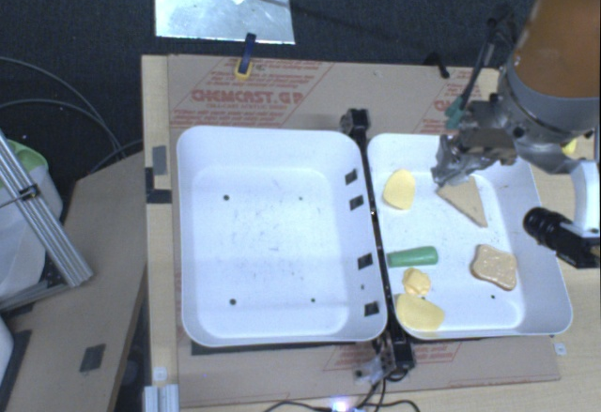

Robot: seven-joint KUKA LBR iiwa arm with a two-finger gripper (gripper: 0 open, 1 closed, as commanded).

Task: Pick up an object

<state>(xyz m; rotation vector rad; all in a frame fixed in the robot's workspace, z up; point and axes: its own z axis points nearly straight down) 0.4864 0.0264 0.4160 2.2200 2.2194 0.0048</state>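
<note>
Gripper (457, 168) hung low over the right bin (545, 307), right at the tan wedge (467, 201); its grip couldn't be told.

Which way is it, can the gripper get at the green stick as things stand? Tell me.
Probably yes. The green stick lies flat in the right bin, apart from the yellow pieces below it, with nothing over it. The gripper hangs above the same bin, near the wedge.

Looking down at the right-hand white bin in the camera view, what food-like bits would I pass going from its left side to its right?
Yellow piece near the top → green stick → tan wedge, which lies under the gripper → tan bread-like slice. The two yellow pieces at the bottom overlap the others sideways, so I leave them out.
</note>
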